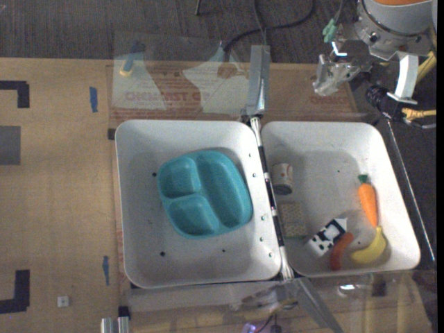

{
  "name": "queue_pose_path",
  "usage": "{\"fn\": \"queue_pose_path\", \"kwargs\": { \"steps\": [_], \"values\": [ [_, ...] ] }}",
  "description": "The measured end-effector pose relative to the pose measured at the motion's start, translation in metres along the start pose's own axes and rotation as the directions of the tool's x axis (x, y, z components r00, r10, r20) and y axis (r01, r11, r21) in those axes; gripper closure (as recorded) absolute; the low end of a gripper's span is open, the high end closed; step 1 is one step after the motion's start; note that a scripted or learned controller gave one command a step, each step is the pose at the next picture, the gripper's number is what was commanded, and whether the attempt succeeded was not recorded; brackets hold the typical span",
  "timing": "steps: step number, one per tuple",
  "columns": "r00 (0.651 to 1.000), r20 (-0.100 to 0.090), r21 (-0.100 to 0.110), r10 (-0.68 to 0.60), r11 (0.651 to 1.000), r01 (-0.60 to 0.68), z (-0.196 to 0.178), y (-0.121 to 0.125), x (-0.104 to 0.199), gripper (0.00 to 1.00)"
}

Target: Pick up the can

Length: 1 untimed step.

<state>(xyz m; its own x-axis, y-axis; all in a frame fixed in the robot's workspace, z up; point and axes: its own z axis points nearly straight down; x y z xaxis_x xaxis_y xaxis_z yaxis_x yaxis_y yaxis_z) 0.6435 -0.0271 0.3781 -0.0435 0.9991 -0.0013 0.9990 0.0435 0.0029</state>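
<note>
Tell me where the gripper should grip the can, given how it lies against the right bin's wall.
The can seems to lie on its side against the right bin's left wall, above a small mesh-like pad. Probably best: descend from straight above and close across the curved body at mid-length. The wall leaves little room on that side, so one finger would have to slip beside it. The gripper hangs beyond the bin's far edge.

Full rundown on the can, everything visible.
The can is small and pale, white to beige, with a darker band low on its side and a dark round end showing. It appears to lie tipped in the right bin, close against that bin's left wall. A tan sponge-like pad lies just below it, apart. Nothing grips it; the gripper hangs beyond the bin's far edge.
</note>
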Motion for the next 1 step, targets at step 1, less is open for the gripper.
{"fn": "queue_pose_path", "kwargs": {
  "steps": [1],
  "values": [
    [0.999, 0.001, -0.001, -0.040, 0.999, 0.040, -0.0582, 0.0246, 0.0216, 1.00]
  ]
}}
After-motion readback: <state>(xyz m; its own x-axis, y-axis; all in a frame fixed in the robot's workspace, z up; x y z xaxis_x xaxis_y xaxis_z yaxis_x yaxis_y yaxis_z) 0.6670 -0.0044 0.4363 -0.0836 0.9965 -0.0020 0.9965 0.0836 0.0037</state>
